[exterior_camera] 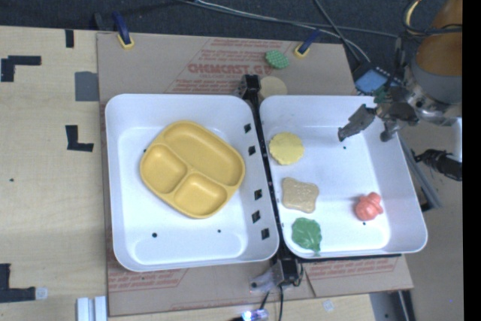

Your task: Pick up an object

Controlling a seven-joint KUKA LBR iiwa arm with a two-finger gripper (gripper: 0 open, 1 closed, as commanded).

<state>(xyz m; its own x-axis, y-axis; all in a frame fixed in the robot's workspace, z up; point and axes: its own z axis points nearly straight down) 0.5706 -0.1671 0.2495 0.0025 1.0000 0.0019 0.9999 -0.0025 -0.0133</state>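
Observation:
The right bin (391, 184) holds a round yellow piece (286, 148), a tan toast-shaped piece (300, 195), a green leafy piece (307, 234) and a small red-orange piece (367, 207). My gripper (370, 126) hangs over the bin's far right part, fingers spread apart and nothing between them. It is well to the right of the yellow piece and above the red-orange piece. The arm comes in from the right edge.
The left bin (124, 184) holds a yellow divided plate (192, 168). A green knobbly item (276, 58) and a pale disc (273, 85) lie on the cardboard behind the bins. Cables cross the dark floor at the back.

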